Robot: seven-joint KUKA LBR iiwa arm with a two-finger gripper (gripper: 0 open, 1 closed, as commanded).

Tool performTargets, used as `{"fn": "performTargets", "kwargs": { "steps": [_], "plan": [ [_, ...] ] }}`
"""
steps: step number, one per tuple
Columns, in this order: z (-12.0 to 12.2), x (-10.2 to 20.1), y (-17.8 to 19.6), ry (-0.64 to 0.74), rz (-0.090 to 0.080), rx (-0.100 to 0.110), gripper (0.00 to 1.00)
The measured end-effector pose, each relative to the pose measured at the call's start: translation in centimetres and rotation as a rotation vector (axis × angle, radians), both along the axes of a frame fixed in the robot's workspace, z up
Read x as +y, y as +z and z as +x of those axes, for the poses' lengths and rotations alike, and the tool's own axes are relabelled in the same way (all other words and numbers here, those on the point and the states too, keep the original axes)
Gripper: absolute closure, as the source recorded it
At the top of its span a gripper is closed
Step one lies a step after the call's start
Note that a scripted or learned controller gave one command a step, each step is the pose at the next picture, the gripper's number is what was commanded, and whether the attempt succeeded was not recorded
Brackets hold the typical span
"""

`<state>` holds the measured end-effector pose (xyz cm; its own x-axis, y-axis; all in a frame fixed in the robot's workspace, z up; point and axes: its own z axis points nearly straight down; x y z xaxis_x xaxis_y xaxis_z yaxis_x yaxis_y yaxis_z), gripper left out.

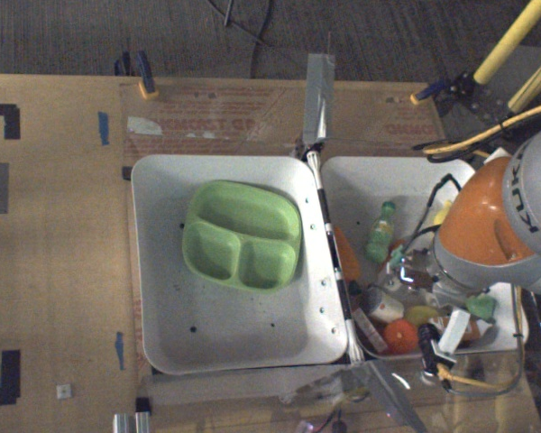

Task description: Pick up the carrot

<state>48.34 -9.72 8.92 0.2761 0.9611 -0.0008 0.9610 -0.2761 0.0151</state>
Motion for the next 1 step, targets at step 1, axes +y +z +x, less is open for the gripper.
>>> {"fn": "performTargets", "kwargs": {
  "steps": [1],
  "plan": [
    [-0.03,-0.28,0.98,-0.004,-0.005,-0.001,1.0]
  ]
}}
